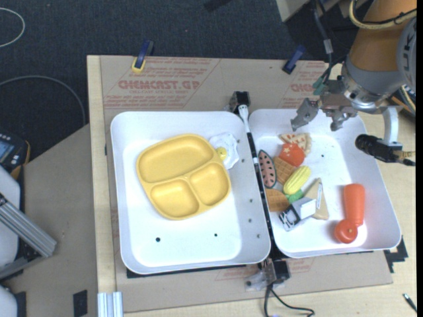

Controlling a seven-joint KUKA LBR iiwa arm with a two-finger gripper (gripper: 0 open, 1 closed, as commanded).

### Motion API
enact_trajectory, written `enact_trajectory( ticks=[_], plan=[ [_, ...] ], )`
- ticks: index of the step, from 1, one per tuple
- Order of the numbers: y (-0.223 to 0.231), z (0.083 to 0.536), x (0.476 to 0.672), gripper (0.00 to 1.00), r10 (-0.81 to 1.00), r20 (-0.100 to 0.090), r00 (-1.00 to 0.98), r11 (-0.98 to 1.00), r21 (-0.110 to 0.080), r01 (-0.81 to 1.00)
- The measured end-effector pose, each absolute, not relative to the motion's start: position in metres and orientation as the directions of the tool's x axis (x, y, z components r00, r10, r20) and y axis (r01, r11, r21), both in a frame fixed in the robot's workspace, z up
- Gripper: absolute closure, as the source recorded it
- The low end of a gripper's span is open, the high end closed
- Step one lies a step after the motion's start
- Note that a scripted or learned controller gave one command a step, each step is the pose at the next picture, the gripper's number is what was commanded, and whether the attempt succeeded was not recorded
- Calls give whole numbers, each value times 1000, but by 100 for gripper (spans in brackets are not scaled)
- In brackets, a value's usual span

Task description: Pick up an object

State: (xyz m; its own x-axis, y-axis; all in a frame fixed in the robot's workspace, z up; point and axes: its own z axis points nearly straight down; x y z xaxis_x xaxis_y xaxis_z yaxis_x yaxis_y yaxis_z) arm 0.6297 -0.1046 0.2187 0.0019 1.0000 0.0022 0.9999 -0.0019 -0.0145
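My gripper hangs over the far end of the right bin, its two fingers spread open with nothing between them. Just below it lie a pizza slice and a red tomato-like piece. Further toward the front sit a yellow corn cob, a watermelon slice, a waffle piece and a small grey and black item. An orange-red bottle lies at the front right of this bin.
The left bin holds a yellow divided plate and a fried-egg toy by its far right corner. Clamps grip the bench's far edge. A metal divider strip runs between the bins.
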Motion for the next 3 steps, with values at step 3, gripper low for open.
enact_trajectory(
  ticks=[3],
  plan=[
    [-101,135,625,0,1000,1,0,0,-7,1000]
  ],
)
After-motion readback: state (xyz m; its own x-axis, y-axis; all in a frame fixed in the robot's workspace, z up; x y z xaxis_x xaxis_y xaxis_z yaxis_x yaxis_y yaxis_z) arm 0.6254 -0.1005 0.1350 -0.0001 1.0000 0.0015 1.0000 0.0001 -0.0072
